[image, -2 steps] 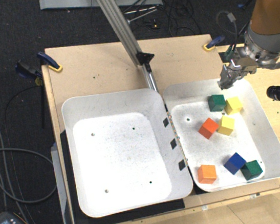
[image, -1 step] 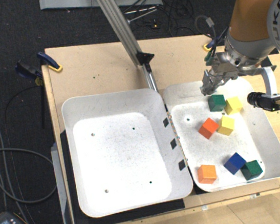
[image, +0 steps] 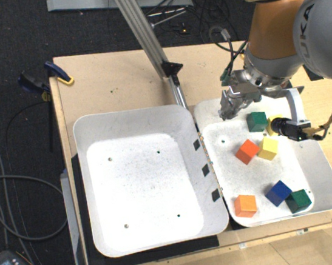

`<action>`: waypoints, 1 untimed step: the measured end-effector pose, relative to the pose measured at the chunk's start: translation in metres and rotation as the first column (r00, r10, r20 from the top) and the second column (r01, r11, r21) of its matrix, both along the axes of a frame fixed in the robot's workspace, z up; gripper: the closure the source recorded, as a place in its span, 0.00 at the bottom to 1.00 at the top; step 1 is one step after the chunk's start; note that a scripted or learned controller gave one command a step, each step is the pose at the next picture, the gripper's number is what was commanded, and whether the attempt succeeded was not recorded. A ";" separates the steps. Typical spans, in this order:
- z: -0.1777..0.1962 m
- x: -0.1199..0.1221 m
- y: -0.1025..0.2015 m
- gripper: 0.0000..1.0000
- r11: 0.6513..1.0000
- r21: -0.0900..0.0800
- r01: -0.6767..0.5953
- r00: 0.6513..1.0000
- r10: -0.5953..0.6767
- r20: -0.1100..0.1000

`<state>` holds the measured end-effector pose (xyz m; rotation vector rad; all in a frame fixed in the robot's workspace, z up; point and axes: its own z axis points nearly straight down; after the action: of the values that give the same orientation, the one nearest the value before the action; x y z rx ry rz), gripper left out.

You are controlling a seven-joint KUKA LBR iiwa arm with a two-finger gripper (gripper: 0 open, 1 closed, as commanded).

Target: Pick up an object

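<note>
Left bin [image: 92, 133] carries nothing I could grasp, so all candidates lie in the right bin [image: 215, 134]. Going left to right there: an orange cube [image: 245, 205] near the front edge, a second orange-red cube [image: 248, 151] mid-bin, a yellow cube [image: 268, 148] touching or just beside it, a blue cube [image: 278, 192] with a dark green cube [image: 299, 200] pressed against its right side, and a green cube [image: 257, 121] toward the back. My end effector [image: 231, 106] hovers over the back left corner of the right bin, just left of the green cube and apart from it; from this slant I cannot tell how it is set, and nothing shows in it. Judgement: step in hand is the approach, no pick made yet. Nearest target is the green cube. To do this well I should shift right until centred over it, align with a pair of its flat faces, and descend straight; the bin wall behind it leaves little room, so a misaligned descent could knock it away. The orange-red and yellow pair look too close for a clean entry. Orientation: the green cube sits flat, roughly square-on to the bin edges, and shows no long axis, so either pair of opposite faces should serve.
</note>
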<state>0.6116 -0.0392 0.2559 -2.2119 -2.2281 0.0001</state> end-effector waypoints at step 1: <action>0.005 0.001 0.055 1.00 1.000 0.000 -0.001 1.000 0.001 0.003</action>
<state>0.6125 0.0162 0.2613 -2.2122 -2.2310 -0.0035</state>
